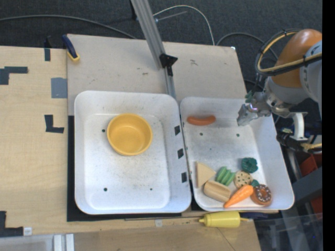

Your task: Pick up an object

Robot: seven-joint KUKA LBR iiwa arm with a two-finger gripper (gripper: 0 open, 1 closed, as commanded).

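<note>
Camera view: the gripper (246,115) hangs over the right bin (272,140) at about 1 o'clock of that bin, near its far right rim; whether it is released or clenched I cannot tell, and nothing shows in its grasp. A sausage (201,120) lies at 11 o'clock of the same bin. At 5 o'clock a heap: carrot (238,196), bread roll (216,190), donut (261,194), broccoli (249,164). A yellow bowl (129,134) sits in the left bin (89,192). A mustard bottle (222,220) lies on the worktop (115,61).

Yellow bowl (130,134) (plain), orange carrot (238,195)
</note>
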